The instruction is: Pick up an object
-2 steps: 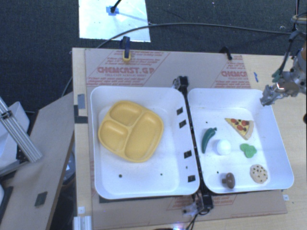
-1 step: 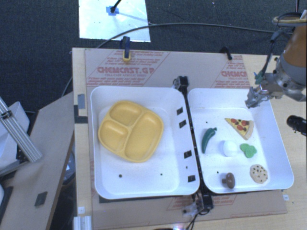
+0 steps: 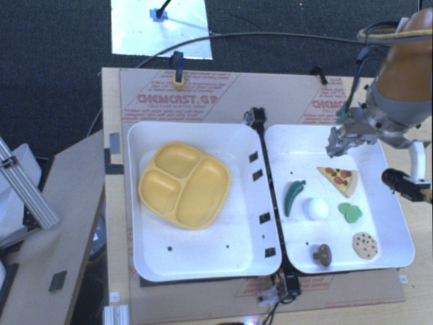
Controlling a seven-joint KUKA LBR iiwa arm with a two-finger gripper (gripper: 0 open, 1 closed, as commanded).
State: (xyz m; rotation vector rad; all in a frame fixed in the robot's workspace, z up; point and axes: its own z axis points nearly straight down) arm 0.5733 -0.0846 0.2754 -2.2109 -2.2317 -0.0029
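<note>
Six small objects are seen lying in the right bin. A pizza slice lies toward the bin's far right part, with a green pepper nearer the divider between the bins and a white ball just beside the pepper. A green leafy piece is placed to the right of the ball, near the bin's right edge. A cookie is found in the near right corner, and a brown mushroom-like piece lies by the near edge, left of the cookie. All six are apart from one another.

The tool is positioned over the far part of the right bin, just beyond the pizza slice, and nothing is seen between its fingers. Whether the fingers are apart or together cannot be told from this slant. The arm is seen reaching in from the right.

In the left bin a yellow divided tray is placed, tilted relative to the bin's edges. Both bins are carried on the surface, which is covered with printed board.
</note>
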